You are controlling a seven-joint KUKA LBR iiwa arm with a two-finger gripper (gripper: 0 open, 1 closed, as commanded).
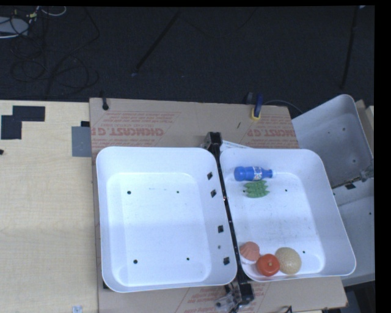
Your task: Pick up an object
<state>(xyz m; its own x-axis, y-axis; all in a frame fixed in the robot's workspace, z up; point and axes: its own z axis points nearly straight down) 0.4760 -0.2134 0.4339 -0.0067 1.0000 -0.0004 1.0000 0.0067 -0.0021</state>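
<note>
Bench — right bin | blue bottle far side | red ball near edge

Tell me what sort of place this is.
Probably a robot lab test bench: two white bins side by side on a cardboard sheet, small toys like a blue bottle for grasping, loose cables on the dark floor.

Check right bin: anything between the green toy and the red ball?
Camera view: bare white bin floor between the green toy and the red ball.
</note>
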